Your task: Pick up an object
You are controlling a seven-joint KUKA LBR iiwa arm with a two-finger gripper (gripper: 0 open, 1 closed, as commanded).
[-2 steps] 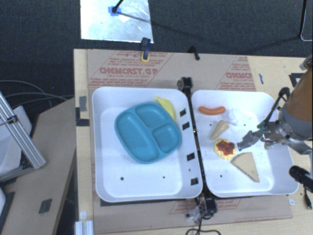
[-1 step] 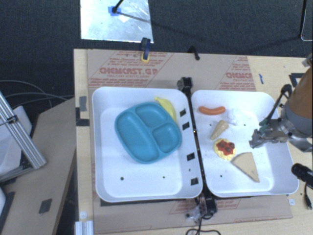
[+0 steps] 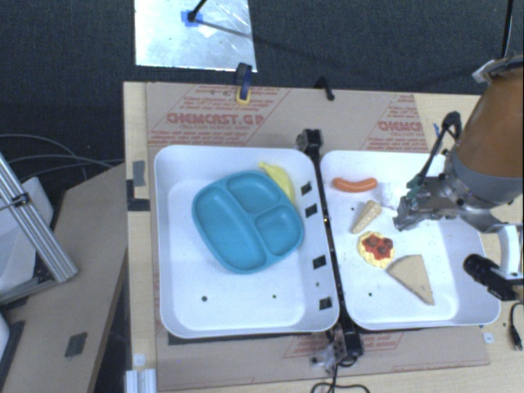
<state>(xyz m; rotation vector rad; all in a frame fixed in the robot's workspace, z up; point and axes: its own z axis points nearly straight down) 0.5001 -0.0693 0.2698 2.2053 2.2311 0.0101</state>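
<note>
— right bin [image 3: 458, 313]: hot dog [image 3: 354, 184] far, cone [image 3: 366, 216] and pizza [image 3: 377, 249] centre, wedge [image 3: 413, 277] near.
— gripper [image 3: 407, 216] low beside cone; finger spread, any hold: impossible to tell.

Two shallow white bins sit side by side on the bench [image 3: 139, 301]. The left bin [image 3: 188, 301] holds a blue divided plate [image 3: 246, 219], with a yellow banana [image 3: 280, 178] tucked against its far edge. The right bin [image 3: 458, 301] holds a toy sausage [image 3: 354, 184], a pale wedge [image 3: 366, 216], a small pizza-like round [image 3: 376, 249] and a tan triangular slice [image 3: 413, 277]. The end effector [image 3: 407, 215] hangs low just right of the pale wedge; its tip is too dark to read.
</note>
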